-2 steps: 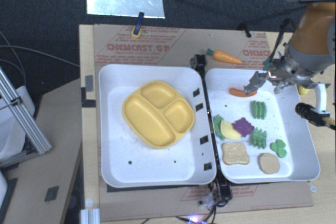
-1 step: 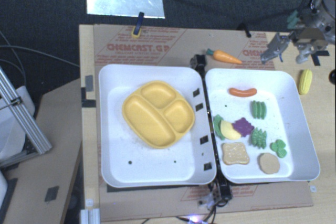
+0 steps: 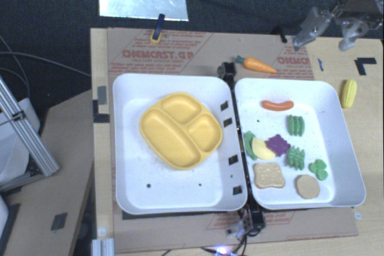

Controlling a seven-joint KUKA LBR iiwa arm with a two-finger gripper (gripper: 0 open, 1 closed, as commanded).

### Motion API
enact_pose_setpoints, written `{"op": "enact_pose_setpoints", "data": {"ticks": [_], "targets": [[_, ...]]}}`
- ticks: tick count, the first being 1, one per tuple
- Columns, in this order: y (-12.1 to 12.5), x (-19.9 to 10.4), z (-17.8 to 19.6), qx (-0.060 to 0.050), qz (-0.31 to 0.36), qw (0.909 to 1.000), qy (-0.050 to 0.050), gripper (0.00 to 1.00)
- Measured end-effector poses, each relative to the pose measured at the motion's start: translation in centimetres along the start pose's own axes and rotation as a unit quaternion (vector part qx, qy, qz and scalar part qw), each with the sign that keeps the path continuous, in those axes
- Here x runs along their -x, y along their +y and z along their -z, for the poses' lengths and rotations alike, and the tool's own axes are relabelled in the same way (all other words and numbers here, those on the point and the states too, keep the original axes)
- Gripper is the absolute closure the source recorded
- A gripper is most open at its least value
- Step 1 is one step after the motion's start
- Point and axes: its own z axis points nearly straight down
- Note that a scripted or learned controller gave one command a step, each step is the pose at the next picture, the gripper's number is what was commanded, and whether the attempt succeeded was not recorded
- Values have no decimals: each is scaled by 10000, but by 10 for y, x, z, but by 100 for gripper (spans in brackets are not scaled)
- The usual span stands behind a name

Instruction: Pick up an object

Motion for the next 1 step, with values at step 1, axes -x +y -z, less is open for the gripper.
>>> {"op": "enact_pose_setpoints", "data": {"ticks": [1], "targets": [[1,4,4,-50,-13,10000,-15,100]]}}
